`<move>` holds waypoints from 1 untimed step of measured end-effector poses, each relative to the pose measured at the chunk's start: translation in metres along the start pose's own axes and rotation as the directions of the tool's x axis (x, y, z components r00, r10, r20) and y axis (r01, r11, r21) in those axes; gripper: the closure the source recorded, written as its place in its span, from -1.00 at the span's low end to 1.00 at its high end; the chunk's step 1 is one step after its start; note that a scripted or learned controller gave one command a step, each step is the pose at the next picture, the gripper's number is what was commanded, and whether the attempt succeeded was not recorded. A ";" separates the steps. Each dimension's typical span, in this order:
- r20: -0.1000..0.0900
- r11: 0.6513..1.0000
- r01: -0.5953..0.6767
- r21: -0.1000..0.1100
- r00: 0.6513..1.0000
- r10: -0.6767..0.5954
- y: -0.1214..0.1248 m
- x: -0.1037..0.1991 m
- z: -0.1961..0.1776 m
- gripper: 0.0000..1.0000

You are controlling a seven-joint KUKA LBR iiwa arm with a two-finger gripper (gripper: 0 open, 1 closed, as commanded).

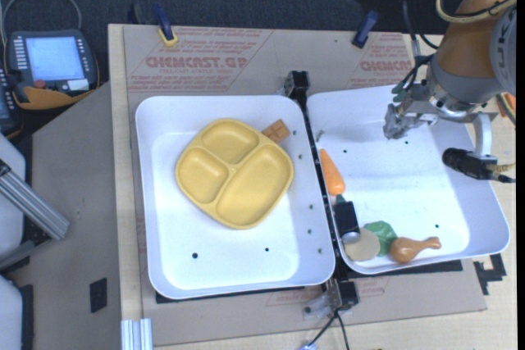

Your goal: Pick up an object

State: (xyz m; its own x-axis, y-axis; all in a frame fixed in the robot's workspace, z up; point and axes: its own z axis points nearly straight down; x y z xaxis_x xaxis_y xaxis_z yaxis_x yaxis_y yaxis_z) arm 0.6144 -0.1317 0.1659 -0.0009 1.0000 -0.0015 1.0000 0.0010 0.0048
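Note:
My gripper (397,128) hangs over the far part of the right bin (459,201), with no object under it. An orange carrot (331,171) lies along that bin's left wall. A black block (346,217) sits nearer the front, and beside it a round beige piece (362,246), a green item (381,232) and a brown drumstick (414,246) cluster in the front left corner. All of them are well apart from the gripper.
The left bin (164,250) holds a yellow divided plate (235,172) with a small brown block (276,129) at its far edge. A black cylinder (469,163) on the arm juts over the right bin's right side. A teach pendant (51,65) lies off the bench at left.

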 end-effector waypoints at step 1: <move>0.001 1.000 0.001 -0.001 1.000 -0.001 0.001 0.000 -0.053 1.00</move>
State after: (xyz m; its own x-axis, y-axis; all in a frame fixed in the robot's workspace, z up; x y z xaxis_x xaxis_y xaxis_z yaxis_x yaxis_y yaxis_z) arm 0.6154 -0.1319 0.2189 -0.0016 1.0000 -0.0020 1.0000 0.0016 0.0054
